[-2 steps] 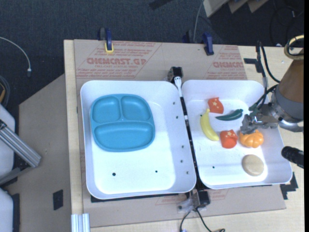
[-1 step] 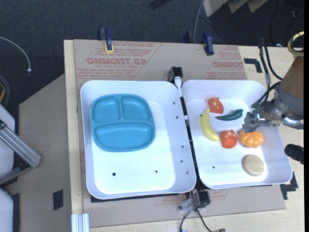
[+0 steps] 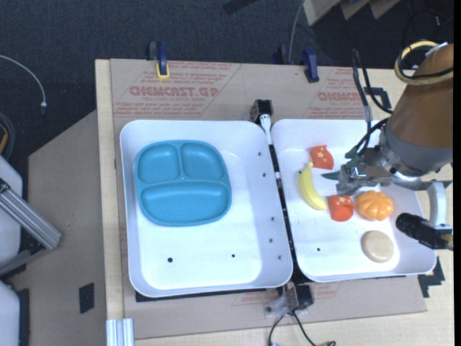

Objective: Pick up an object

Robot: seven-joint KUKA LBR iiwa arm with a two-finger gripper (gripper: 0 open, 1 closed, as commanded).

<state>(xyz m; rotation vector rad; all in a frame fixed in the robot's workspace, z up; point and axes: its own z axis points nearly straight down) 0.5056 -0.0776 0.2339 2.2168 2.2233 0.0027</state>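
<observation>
Two white bins side by side on the bench, left bin and right bin, their inner rims nearly touching along the middle. In the left bin, one thing: a blue divided plate with three compartments, lying flat in the upper left part. In the right bin, five things by my count. One banana, yellow, lying lengthwise near the bin's left wall. Two red pieces: one red piece up toward the far wall, just above the banana's top end, and a second red piece lower down, just right of the banana's lower end. One orange pumpkin-shaped thing, ribbed, touching or nearly touching that lower red piece on its right. One pale round disc, cream coloured (bun or biscuit, cannot tell), near the front right corner, just below the orange thing. My gripper hangs over the right bin, between the two red pieces and just above the lower one and the orange thing. My fingers look spread a little, dark metal tips apart, with nothing seen between them. My arm comes in from the right, its orange band over the bin's far right edge.
</observation>
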